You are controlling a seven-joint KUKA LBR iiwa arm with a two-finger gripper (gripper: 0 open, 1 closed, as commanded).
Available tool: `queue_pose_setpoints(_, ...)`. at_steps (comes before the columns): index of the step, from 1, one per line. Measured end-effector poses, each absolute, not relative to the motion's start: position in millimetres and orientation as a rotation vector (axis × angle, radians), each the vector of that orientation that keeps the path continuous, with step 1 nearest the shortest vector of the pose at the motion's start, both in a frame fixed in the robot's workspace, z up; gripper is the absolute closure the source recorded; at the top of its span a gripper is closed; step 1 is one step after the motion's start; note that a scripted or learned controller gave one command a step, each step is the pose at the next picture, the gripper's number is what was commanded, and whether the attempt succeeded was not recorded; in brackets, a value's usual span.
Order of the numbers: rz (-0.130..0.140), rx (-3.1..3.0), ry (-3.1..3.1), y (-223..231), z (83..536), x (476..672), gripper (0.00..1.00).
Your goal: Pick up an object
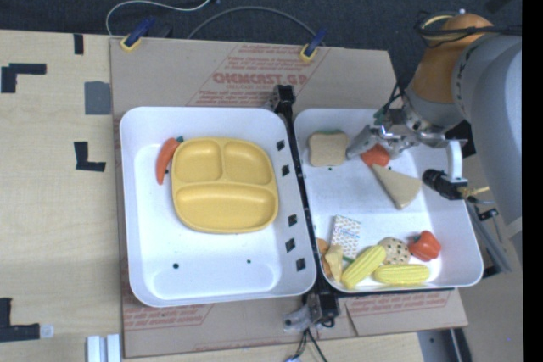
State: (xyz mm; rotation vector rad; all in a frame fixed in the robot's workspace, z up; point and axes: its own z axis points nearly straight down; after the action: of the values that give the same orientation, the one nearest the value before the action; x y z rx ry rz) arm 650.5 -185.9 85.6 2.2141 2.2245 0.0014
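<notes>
My gripper (374,143) hangs over the upper middle of the right bin (458,220), reached in from the right. A small red-orange piece (374,156) lies directly under its tip, touching or nearly touching it. Whether the piece is held is unclear. A tan bread slice (327,148) rests just left of the gripper. A pale cheese wedge (398,186) lies just below and right of it.
The right bin's front holds two corn cobs (365,264), a patterned cracker (345,229), a round cookie (392,248) and a red pepper (427,245). The left bin (144,258) bears a yellow divided plate (225,184) and an orange carrot (166,158) beside it.
</notes>
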Motion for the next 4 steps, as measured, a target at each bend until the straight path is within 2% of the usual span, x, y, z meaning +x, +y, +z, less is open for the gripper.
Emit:
queue_pose_setpoints(1,0.003,2.218,2.223,-202.8,85.4,665.5,0.0)
queue_pose_setpoints(2,-0.004,2.216,2.218,-160.3,86.3,629.2,0.0)
queue_pose_setpoints(3,0.002,2.219,2.218,-188.2,135.9,635.5,0.0)
queue_pose_setpoints(4,-0.002,2.217,2.224,-163.0,82.2,657.9,0.0)
